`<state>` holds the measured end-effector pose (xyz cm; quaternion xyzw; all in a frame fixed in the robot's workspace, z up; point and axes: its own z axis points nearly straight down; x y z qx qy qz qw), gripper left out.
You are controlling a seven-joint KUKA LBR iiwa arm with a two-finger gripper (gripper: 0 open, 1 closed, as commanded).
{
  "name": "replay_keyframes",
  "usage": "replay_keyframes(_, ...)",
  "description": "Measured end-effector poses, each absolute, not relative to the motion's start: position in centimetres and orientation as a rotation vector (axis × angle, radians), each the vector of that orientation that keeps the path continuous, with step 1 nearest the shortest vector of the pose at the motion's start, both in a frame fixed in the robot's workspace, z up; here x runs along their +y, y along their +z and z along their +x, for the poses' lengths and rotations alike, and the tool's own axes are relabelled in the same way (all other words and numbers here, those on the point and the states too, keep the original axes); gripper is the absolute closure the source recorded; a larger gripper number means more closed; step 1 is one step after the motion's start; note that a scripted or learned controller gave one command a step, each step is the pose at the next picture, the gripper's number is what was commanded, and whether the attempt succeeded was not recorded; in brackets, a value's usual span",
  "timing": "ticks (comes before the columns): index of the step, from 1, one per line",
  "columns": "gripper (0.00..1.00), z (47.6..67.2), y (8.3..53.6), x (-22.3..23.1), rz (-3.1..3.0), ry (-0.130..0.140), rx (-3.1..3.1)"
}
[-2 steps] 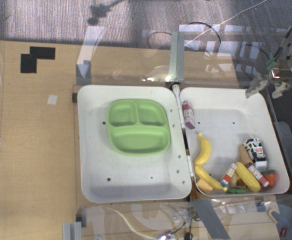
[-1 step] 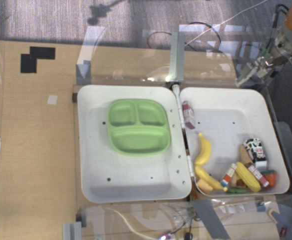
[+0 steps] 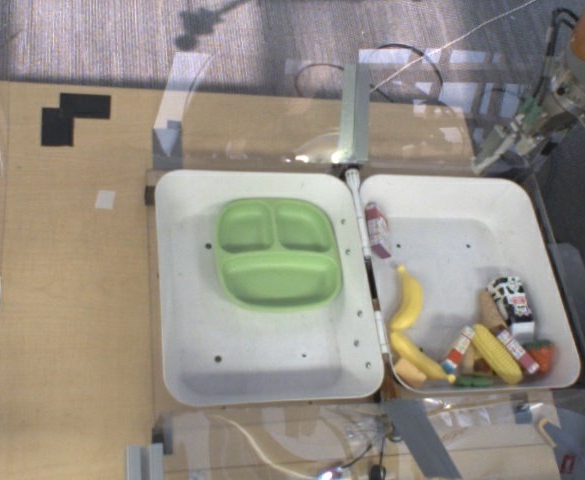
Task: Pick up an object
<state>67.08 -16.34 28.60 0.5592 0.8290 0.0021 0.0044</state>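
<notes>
**Candidate objects in the right bin, arm parked at upper right**

The pincer [image 3: 502, 148] sits at the upper right of the frame, beyond the right bin's [image 3: 472, 218] far rim and above no object; whether it is open or closed cannot be told. The left bin [image 3: 187, 298] carries a green divided plate [image 3: 277, 251]. The likeliest target, a yellow banana [image 3: 408, 301], lies at centre-right near the divider wall. It appears to be a light, rigid, smooth toy, so it may slip; a grasp across its narrow mid-body seems best. A second banana [image 3: 419, 360] and a corn cob [image 3: 496, 354] crowd the lower right corner among small items, pressed against the rim, leaving little room for the pincer to enter. A small packet [image 3: 376, 228] lies against the divider. The bin's upper half is open floor, allowing a clear descent.
</notes>
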Motion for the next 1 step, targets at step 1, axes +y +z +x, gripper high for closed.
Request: replay_keyframes(1, 0.0, 67.02, 11.68, -10.03, 1.84, 0.006, 2.542)
